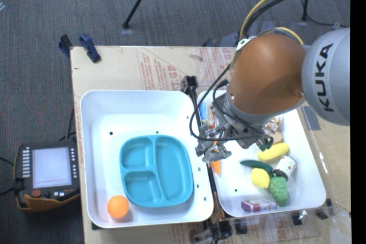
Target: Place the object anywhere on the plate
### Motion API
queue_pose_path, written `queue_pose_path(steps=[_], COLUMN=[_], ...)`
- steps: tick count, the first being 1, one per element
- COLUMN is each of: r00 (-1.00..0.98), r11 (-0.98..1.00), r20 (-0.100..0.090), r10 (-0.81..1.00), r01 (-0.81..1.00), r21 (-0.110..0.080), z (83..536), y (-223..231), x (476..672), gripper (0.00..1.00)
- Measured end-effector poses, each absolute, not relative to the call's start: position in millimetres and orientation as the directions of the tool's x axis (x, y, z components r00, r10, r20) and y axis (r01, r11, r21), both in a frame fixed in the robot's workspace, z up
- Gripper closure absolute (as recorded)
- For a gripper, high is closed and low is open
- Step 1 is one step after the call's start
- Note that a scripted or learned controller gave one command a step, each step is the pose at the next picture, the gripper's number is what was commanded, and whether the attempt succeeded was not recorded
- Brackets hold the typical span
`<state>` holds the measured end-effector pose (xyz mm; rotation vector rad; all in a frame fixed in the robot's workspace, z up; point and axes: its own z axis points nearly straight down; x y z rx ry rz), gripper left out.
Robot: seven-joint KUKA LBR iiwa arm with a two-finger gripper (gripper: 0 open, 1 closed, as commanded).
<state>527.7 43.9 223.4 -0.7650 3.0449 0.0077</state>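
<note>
Gripper of mine (214, 151) hangs over the wall where the two white bins meet, and I cannot tell if it is gripping anything, because my big arm hides it. A small orange thing (215, 167) pokes out just under it; I think that is the object, maybe a toy carrot. The blue plate (155, 171) lies close by in the next bin (97, 117), with an orange ball (118, 207) near its corner. To do this well, I should make sure of my grip, lift high enough to clear the bin wall, then go slowly across. I should let go low over a plate pocket, away from the ball.
</note>
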Motion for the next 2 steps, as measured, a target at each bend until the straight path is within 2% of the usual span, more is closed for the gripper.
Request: queue_pose_path(steps=[1, 2], r00=[-0.955, -0.955], r11=[0.955, 0.955], r20=[0.003, 0.001], r10=[-0.295, -0.296], r01=[-0.295, -0.296], r21=[0.003, 0.002], z=[186.0, 186.7], y=[102.1, 102.1], x=[523.3, 523.6], gripper=[1.00, 0.00])
